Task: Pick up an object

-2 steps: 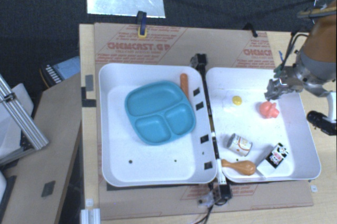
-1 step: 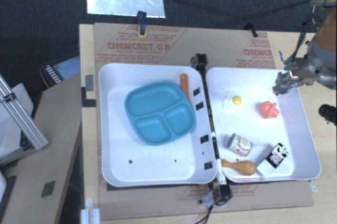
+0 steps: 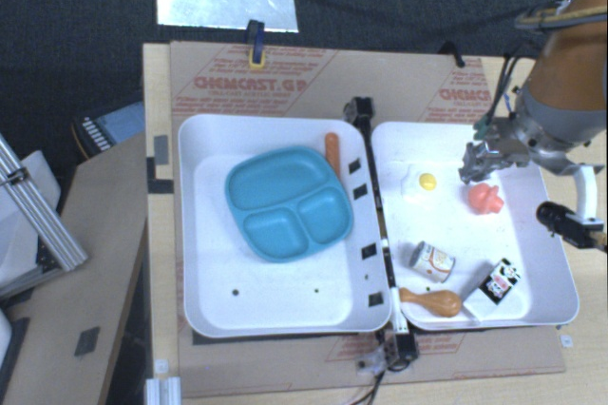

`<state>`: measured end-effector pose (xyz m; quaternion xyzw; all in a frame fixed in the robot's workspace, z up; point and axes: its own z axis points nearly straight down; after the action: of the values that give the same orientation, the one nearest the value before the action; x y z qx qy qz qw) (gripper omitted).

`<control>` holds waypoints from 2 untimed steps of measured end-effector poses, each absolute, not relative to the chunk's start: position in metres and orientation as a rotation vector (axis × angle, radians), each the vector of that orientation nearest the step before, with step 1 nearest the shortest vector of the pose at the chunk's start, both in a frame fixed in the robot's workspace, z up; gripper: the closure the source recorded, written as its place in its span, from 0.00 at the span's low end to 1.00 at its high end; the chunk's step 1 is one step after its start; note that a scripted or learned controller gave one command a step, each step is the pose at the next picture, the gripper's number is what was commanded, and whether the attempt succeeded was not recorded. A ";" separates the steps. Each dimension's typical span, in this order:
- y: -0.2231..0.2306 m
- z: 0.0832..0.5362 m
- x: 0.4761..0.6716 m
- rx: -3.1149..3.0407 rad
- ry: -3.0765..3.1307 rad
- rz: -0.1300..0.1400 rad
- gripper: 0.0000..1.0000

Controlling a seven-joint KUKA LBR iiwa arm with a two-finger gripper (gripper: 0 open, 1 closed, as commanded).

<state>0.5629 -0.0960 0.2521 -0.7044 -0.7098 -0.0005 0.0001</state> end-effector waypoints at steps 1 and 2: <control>-0.042 0.256 0.551 -2.211 -2.231 -0.003 1.00; -0.003 0.248 0.540 -2.214 -2.229 -0.001 1.00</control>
<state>0.5402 -0.0028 0.2483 -0.7047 -0.7095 -0.0002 0.0000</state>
